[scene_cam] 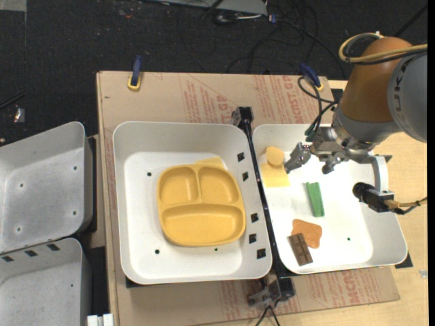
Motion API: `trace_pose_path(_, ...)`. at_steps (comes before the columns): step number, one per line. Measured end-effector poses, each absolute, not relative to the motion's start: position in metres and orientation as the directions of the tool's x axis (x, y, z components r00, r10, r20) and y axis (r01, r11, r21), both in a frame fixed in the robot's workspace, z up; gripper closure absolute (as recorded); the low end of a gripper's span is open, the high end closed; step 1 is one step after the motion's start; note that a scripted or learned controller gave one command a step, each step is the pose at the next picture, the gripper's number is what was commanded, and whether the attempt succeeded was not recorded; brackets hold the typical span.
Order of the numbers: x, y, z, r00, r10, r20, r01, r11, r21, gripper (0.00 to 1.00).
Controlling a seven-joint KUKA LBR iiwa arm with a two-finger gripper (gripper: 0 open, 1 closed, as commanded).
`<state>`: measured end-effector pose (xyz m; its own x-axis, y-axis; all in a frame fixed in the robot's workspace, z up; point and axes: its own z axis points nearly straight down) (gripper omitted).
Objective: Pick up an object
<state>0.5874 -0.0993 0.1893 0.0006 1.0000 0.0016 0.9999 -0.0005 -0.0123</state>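
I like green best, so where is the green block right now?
The green block lies in the right bin, about in its middle. It sits just below the gripper, with the orange piece below it and a yellow block to its left.

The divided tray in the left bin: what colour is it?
Yellow-orange all over; the tray shows plainly in the camera view.

Cardboard sheet [204, 97] under the bins: red printed lettering, upside down and mirrored from this angle (too faint to spell out with confidence).
Cardboard front edge, below the bins: another red printed line, likewise unreadable.
Bins, tray and arm: no legible text, brand or number.
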Motion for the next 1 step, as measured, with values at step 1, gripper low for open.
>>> trace_pose_path(1,0.5903,-0.0993,0.1954,-0.001,1.000,0.000,1.000,0.001,-0.001,0.00)
